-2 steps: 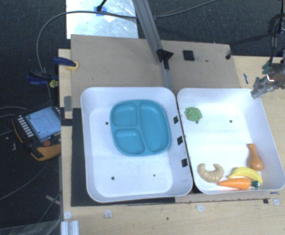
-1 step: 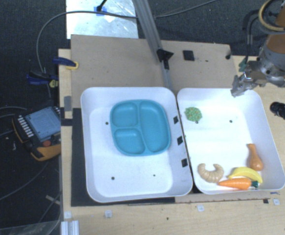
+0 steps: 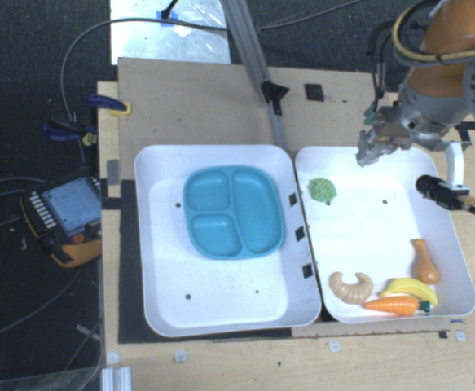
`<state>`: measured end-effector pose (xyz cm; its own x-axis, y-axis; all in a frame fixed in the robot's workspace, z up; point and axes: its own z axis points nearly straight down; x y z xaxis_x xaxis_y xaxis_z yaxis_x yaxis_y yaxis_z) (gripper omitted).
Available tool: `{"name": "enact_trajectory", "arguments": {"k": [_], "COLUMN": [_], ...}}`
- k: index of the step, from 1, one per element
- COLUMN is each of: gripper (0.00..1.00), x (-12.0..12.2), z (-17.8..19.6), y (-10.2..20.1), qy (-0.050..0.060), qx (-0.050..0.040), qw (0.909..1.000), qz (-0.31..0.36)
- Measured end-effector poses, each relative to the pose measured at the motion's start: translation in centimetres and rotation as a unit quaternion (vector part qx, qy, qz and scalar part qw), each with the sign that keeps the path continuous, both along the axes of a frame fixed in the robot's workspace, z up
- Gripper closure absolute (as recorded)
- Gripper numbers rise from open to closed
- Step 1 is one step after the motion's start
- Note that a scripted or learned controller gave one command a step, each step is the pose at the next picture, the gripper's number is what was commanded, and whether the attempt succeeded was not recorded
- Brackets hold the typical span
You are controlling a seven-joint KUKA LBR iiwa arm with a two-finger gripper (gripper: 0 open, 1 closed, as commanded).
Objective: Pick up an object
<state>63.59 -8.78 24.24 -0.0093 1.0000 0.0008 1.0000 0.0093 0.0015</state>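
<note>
Toy broccoli (image 3: 322, 190), the object nearest the gripper (image 3: 369, 155), lies in the right bin (image 3: 384, 218) near its upper left corner. In the camera view you see the gripper hanging over that bin's far edge, well apart from the croissant (image 3: 350, 287), banana (image 3: 412, 288), carrot (image 3: 393, 305) and orange gourd (image 3: 424, 261) clustered at the near corner. Nothing is between the fingers; how wide they stand you cannot tell. You are at the approach step: next, pick a target and descend squarely over it.

Brown bench (image 3: 196, 104) on dark carpet (image 3: 33, 47) (cables trailing).
</note>
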Motion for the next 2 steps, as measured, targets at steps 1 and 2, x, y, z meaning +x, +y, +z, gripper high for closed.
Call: {"name": "enact_trajectory", "arguments": {"k": [1, 2], "gripper": [1.00, 1.00], "x": [0.8, 1.5], "z": [0.5, 0.4], "y": [5.8, 11.8], "qy": [-0.001, -0.001], "qx": [0.0001, 0.0005], "qw": [1.0000, 1.0000], "qz": [0.000, 0.001]}}
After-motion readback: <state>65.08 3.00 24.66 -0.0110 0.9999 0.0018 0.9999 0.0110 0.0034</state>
